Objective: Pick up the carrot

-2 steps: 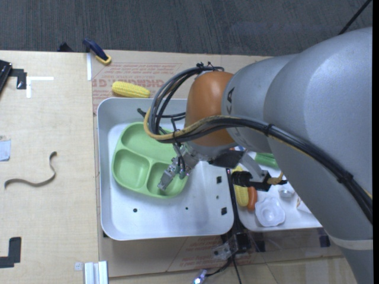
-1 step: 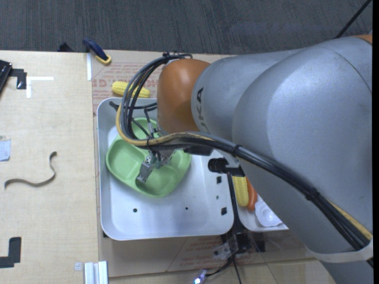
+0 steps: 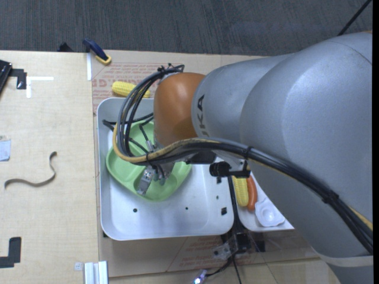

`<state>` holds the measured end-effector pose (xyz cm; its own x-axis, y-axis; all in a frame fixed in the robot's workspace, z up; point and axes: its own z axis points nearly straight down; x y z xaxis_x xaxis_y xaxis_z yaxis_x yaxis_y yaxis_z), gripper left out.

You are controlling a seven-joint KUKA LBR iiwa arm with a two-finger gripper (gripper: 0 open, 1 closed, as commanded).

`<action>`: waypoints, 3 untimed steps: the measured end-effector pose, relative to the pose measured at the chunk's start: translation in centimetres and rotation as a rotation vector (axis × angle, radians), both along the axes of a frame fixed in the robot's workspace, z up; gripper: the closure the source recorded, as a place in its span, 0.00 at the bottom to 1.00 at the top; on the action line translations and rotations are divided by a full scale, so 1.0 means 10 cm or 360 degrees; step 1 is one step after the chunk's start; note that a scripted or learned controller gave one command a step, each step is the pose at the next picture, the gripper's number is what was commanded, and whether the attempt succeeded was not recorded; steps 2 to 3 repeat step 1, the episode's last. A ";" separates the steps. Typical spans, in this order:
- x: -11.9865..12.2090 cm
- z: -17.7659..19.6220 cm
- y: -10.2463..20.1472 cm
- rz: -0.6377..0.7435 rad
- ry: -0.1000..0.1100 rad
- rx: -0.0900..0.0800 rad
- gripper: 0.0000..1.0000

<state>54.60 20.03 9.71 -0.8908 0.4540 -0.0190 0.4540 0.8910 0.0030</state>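
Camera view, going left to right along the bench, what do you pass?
Curled brown strip → yellow clamp → green bowl in the white bin → corn cob → carrot.

One fixed camera high above the desk (image 3: 47,218), looking down at a slant on the two white bins (image 3: 166,223), dark floor along the top edge, the grey arm (image 3: 296,135) very near the lens, covering the right half.
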 end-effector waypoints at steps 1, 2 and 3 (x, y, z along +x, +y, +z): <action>-0.34 0.01 0.09 0.0084 -0.0008 -0.0025 0.00; -0.34 0.01 0.09 0.0084 -0.0008 -0.0025 0.00; -0.34 0.01 0.09 0.0084 -0.0008 -0.0025 0.00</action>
